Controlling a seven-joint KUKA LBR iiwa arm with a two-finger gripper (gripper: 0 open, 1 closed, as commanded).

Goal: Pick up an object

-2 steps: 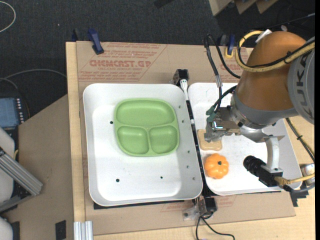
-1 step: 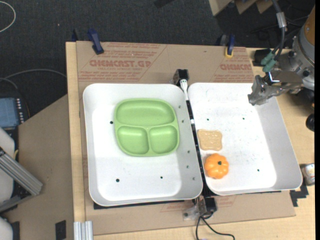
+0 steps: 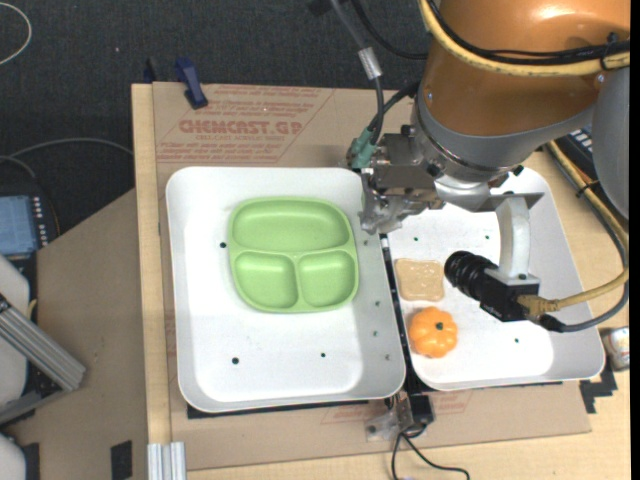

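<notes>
Gripper (image 3: 385, 213): poised over the bins' shared edge; its opening cannot be told, and nothing is seen held.
Candidates: small orange pumpkin-like object (image 3: 433, 331) and tan bread-like slice (image 3: 420, 279), lying in the right white bin (image 3: 560, 363).
Green three-compartment plastic tray (image 3: 294, 254): laid in the left white bin (image 3: 200, 338).

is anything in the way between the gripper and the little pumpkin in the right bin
Nothing visible blocks it. The gripper sits above the bins' shared edge; the pumpkin lies nearer the front, with a tan bread slice lying flat between them.

One fixed camera above; slanting down on both bins (image 3: 190, 268).
</notes>
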